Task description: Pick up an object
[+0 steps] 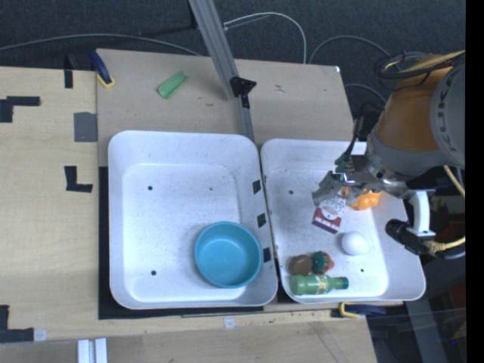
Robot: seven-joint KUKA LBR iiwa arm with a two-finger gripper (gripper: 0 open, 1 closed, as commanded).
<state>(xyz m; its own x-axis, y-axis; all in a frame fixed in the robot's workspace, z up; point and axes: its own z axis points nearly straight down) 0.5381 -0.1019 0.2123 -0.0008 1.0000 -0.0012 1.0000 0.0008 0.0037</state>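
In the right bin, near the middle right of the frame, a small flat packet with a red and white printed face lies on the white floor; its writing is too small to read. The gripper hangs directly over the packet's upper edge, and whether its pincer is apart or together cannot be told from this angle. Just right of the gripper sits a smooth orange lump. Below the packet rests a white ball, round and matte. Along the bin's lower edge lie a green bottle on its side with a yellowish label, a brown rounded piece and a small dark green and red thing, all close together. The left bin holds a glossy blue bowl at its lower right. On the wooden bench, upper left, lies a green block.
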